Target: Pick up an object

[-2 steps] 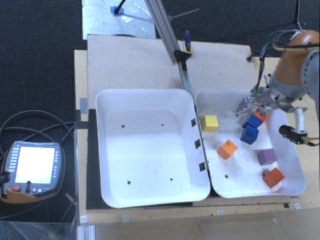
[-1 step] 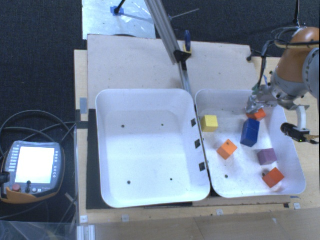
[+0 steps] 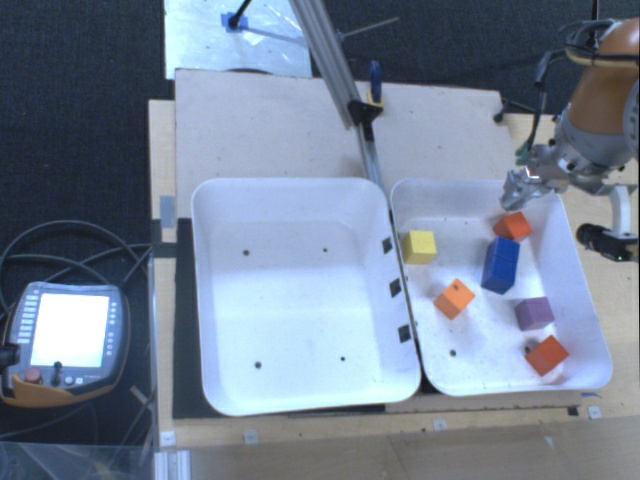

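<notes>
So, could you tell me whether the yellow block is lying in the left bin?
No, the yellow block lies in the right bin, close to its left wall, alongside the other blocks.

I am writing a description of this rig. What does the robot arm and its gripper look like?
The arm is rounded and grey, with a broad orange band above the wrist. Dark cables loop along its upper part. The gripper at its end is a small, pale metallic-grey unit over the right bin.
</notes>
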Available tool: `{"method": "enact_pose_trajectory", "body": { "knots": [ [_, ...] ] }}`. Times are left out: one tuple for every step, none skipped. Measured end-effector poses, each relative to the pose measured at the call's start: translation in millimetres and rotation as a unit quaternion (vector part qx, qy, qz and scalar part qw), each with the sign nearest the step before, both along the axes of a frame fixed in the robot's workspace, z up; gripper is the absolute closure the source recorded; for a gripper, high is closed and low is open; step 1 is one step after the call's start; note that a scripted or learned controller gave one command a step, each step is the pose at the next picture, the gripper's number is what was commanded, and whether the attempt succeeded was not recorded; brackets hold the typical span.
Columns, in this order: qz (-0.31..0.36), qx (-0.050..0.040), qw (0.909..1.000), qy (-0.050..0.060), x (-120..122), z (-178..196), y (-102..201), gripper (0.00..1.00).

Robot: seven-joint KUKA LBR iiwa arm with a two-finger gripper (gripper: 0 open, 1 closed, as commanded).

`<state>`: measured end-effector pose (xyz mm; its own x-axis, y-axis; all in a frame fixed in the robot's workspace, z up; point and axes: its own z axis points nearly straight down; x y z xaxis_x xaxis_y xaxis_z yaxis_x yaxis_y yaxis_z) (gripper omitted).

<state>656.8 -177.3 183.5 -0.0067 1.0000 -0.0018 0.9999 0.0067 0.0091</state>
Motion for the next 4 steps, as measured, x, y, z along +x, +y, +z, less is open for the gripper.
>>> {"method": "enact_pose_trajectory", "body": {
  "knots": [
    [-0.001, 0.0, 1.0, 0.001, 1.7, 42.2, -0.2, 1.0],
    [0.002, 0.0014, 1.0, 0.002, -2.0, 50.9, 48.2, 1.0],
    [0.002, 0.0019, 1.0, 0.003, 5.4, 41.8, 103.8, 1.0],
    [0.002, 0.0016, 1.0, 0.003, 13.7, 49.3, 151.7, 1.0]
  ]
}}
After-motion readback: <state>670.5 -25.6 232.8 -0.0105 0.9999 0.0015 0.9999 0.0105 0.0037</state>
